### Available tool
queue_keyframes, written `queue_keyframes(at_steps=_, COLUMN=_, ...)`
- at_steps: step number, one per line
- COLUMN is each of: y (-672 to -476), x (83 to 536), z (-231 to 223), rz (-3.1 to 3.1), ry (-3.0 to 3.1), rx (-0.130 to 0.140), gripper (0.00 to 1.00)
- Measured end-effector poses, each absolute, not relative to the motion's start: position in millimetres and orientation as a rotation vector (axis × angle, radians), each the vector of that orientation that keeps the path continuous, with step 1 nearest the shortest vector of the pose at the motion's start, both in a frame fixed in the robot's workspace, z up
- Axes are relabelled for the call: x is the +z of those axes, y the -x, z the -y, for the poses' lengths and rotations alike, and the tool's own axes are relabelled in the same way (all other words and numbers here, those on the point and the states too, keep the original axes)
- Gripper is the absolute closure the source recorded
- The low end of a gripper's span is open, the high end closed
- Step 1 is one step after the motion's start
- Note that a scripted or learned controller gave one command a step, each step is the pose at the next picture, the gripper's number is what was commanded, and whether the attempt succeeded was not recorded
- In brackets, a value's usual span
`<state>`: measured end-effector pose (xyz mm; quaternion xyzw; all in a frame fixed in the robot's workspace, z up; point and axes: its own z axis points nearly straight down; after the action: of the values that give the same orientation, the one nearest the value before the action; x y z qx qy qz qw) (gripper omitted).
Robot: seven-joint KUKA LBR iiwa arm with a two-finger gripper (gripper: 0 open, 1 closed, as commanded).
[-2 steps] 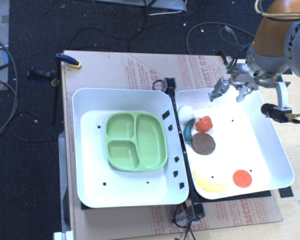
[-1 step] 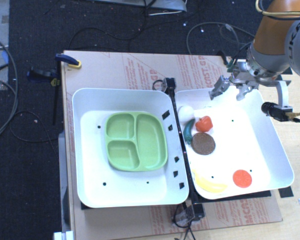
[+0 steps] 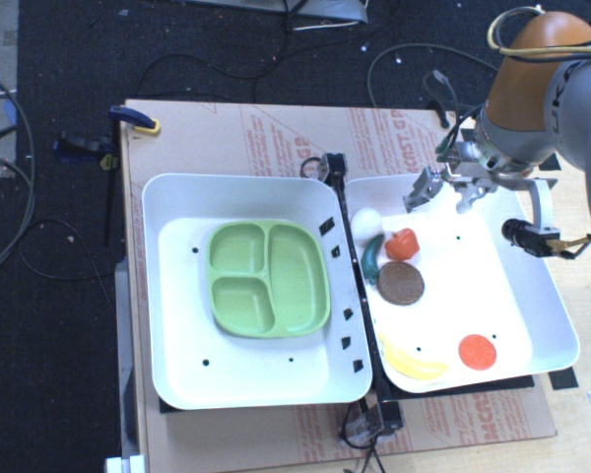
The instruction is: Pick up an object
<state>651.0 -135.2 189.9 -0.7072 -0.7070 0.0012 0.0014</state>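
White bins sat side by side on the desk. The left bin [image 3: 167, 264] held a green plate [image 3: 269, 278] with three parts. The right bin [image 3: 532, 294] held the toys to choose from. Near its left wall lay a small red toy [image 3: 402, 244], a teal thing [image 3: 371, 260], and a round brown disc [image 3: 401, 284] just below them. A little white lump [image 3: 365, 223] sat above the teal thing. Down by the near wall lay a yellow banana [image 3: 414, 364] and a flat orange-red circle [image 3: 477, 352], a little apart from each other. The gripper [image 3: 447, 191] hung over the far end of the right bin, up and to the right of the red toy. Its two fingers were spread apart, and nothing was between them. So no toy was picked up yet. I think the job was just at its start. The gripper needed to go down to a toy, close on it, and lift it.
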Motion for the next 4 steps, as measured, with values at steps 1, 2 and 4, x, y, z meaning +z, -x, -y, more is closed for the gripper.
queue_keyframes(at_steps=1, y=-642.3, x=129.9, z=134.4, rz=2.218, ry=2.218, rx=0.005, gripper=0.00)
queue_keyframes(at_steps=2, y=-643.8, x=95.2, z=134.5, rz=2.225, ry=2.224, rx=-0.004, gripper=0.00)
queue_keyframes(at_steps=4, y=-642.4, x=165.4, z=127.5, rz=2.225, ry=2.223, rx=-0.005, gripper=1.00)
